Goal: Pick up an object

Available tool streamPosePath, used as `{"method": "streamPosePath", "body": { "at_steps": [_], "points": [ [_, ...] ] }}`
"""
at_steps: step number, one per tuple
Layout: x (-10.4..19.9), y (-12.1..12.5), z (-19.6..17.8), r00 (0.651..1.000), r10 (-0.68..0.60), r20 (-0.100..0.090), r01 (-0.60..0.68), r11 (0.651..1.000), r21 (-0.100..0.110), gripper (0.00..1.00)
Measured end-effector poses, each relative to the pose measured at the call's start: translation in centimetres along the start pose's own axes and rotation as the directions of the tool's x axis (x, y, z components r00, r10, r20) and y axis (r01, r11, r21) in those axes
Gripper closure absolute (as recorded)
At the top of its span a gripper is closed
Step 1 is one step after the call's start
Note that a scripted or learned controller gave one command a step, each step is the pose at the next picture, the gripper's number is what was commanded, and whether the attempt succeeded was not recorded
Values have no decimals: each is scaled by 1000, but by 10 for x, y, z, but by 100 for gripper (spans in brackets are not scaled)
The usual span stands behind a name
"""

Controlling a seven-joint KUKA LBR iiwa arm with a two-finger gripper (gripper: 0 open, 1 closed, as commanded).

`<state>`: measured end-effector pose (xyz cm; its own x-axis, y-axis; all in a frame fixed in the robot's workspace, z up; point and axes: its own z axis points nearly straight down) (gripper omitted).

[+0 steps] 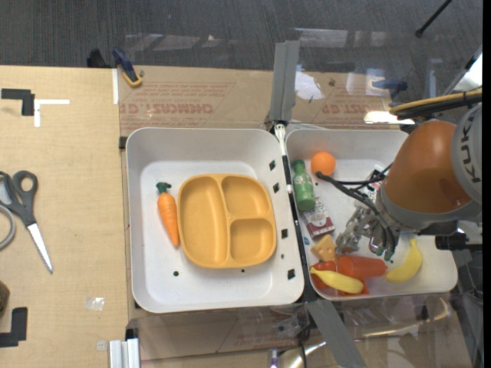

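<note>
Camera view puts the gripper (368,236) low in the right bin (437,282), hanging over the clutter at its front edge. I can't tell how the fingers stand: the metal there blurs into cables and shadow, and I see nothing clearly pinched between them. Candidate objects sit tight together under and beside it: a red pepper-like piece (362,266) just below the gripper, a yellow piece (338,282) touching its front-left side, a banana (407,263) leaning on the right, a small yellow wedge (324,247) and a red-and-white packet (320,226) to the left. A green bottle (303,188) lies along the left wall, and an orange ball (323,163) sits near the back, well apart from the pile. Left bin (146,228) holds a yellow divided tray (227,219) with a toy carrot (168,215) beside it; I'm ignoring both. My read: the red piece is the nearest target, but it's crowded. To do this well I'd centre over its middle, align the closing axis across its narrow width so the fingers drop into the gaps beside the banana and the yellow piece, descend straight, close, then lift slowly and confirm something actually comes up. Main risk is clipping a neighbour and nudging the target away.
</note>
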<state>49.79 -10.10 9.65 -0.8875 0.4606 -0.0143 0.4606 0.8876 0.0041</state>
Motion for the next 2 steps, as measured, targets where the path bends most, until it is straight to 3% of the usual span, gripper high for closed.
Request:
{"method": "streamPosePath", "body": {
  "at_steps": [1,2],
  "points": [
    [-13,-1,5,914,405,-10,-405,914,10,100],
    [-19,10,5,773,634,-7,-634,773,14,100]
  ]
}}
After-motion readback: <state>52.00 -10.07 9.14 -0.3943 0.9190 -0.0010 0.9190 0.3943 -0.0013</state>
